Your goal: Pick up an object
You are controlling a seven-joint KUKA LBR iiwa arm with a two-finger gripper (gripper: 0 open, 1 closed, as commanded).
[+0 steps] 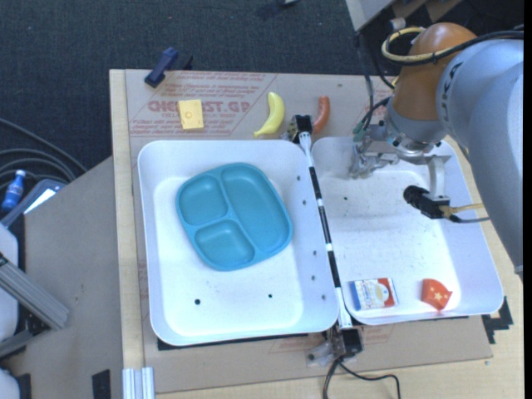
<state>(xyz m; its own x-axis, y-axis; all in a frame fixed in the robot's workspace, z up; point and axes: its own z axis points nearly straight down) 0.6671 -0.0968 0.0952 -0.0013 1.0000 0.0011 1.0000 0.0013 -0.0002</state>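
Observation:
In the right bin, near the front edge, lie a small white carton with a blue and red label and a small red object. My gripper hangs low over that bin's far left corner, well away from both. The grey arm with its orange band comes in from the upper right. A blue divided plate lies in the left bin.
On the wooden board behind the bins lie a yellow banana, an orange-red sausage-shaped toy, a yellow square tile and a dark blue object. A black divider strip runs between the bins.

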